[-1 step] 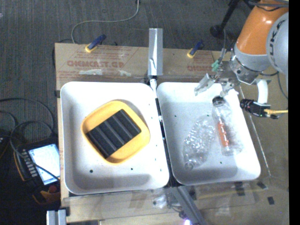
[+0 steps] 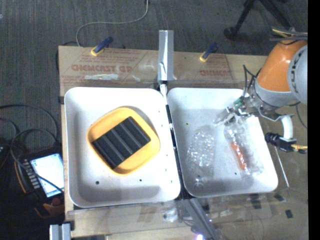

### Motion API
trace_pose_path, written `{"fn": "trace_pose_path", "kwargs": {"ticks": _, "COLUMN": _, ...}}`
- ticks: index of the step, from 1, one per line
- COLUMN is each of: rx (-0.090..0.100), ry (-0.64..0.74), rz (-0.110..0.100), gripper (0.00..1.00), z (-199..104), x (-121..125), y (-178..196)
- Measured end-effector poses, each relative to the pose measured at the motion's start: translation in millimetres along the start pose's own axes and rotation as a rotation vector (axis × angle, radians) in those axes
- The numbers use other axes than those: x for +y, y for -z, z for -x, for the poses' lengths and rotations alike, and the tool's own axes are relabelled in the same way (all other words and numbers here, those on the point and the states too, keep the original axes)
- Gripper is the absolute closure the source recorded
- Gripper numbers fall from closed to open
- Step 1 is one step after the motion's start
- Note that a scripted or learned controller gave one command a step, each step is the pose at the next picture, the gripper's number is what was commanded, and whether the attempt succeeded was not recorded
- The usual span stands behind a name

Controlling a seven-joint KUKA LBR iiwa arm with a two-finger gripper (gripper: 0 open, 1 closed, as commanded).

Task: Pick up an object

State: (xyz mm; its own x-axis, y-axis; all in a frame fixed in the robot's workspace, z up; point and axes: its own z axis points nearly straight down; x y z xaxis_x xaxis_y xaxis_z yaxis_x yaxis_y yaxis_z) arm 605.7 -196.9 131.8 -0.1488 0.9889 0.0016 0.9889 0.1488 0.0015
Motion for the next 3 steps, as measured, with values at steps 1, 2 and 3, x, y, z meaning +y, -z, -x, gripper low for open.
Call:
{"fn": "trace_pose_path", "kwargs": {"ticks": 1, "rx": -0.002, "ry": 0.028, "rz": 0.011, "gripper": 0.00, "z": 10.9, "x": -47.9, "y": -34.5}}
{"fn": "trace_pose_path", "kwargs": {"ticks": 2, "rx": -0.001, "ry": 0.028, "rz": 0.014, "gripper": 1.00, "z": 10.0, "x": -46.4, "y": -24.7}}
{"fn": "trace_pose_path", "kwargs": {"ticks": 3, "rx": -0.002, "ry": 0.075, "rz": 0.001, "gripper": 1.00, "z": -54.0, "x": -22.5, "y": 70.9}}
